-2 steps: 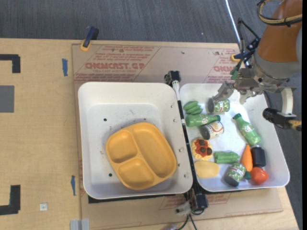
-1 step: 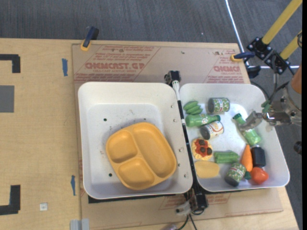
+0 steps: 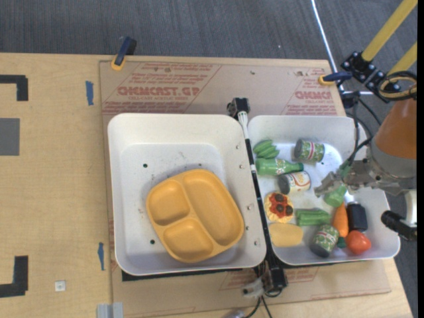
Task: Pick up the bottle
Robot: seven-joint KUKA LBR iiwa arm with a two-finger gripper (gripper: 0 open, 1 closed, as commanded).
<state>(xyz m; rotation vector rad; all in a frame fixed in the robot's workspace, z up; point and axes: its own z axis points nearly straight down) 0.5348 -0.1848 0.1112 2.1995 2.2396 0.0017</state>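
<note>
The light is bright and even, like daytime in a room. The two white bins look very bright, and the left bin point(image 3: 126, 144) shines the most along its rim. Under the yellow tray point(image 3: 194, 215) inside that bin lies a soft, thin shadow. Right of the bin, the small toys look a bit fuzzy. The grey floor above it looks darker.

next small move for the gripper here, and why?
Probably a short shift toward the left bin, then descend. The gripper hovers in the right bin over mixed toys, while the green bottle lies on its side near the divider, with nothing visibly between the fingers.
</note>
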